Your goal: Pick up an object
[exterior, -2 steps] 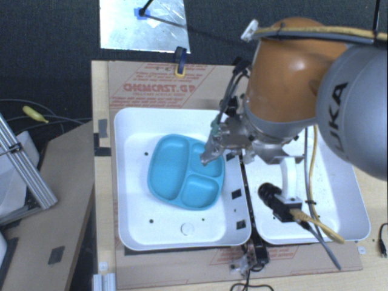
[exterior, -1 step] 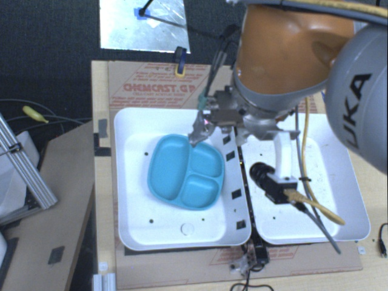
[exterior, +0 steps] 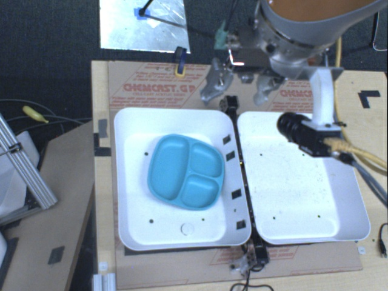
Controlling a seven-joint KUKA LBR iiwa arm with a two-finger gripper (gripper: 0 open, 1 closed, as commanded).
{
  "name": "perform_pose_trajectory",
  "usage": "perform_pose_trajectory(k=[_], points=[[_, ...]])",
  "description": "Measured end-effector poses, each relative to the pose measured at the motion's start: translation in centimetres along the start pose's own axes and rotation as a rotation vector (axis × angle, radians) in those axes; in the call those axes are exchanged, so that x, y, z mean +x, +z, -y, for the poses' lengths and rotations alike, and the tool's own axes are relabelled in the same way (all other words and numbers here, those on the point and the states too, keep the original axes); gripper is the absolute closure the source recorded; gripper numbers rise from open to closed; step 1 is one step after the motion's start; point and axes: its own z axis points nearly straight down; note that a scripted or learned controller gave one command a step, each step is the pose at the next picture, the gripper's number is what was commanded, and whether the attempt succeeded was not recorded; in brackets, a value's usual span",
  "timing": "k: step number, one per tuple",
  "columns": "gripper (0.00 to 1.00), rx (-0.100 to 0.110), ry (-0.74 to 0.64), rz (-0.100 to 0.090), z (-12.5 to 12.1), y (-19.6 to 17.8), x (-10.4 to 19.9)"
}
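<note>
Hovering above the far edge of the bench, the gripper [exterior: 239, 88] hung over the cardboard sheet [exterior: 151, 85] just behind the seam where the two bins meet. Its two metal fingers [exterior: 213, 85] stood apart, open, with nothing between them.

Left bin [exterior: 130, 162]: one object, a blue tray [exterior: 185, 171] with three compartments, lying flat near the bin's middle. Right bin [exterior: 303, 187]: only speckled floor seen, plus a black cylindrical fitting [exterior: 300, 132] on a white bracket [exterior: 322, 99] hanging over its far side.

Key relation: the tray lay toward the near side and to the view's left of the gripper, well apart from it and lower, down in the bin. The tray sat slightly rotated, its long axis running roughly from the far-left to the near-right of the bin. The raised rim and the dividers between compartments looked like the only thin edges the fingers could close on; the flat body seemed too wide to span.

Judgement: pick not yet begun. Coming move likely needs travel left and toward the near side, then descent onto a rim, fingers set across that edge.
</note>
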Motion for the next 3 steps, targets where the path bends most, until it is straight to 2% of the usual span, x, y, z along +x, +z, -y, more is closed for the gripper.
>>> perform_pose_trajectory(k=[1,2,3], points=[[0.0,0.016,0.0,0.006,0.0,0.8,4.3],[1.0,0.014,-0.005,0.005,0.0,-0.4,4.2],[1.0,0.026,0.012,0.013,-3.3,11.1,-0.6]])
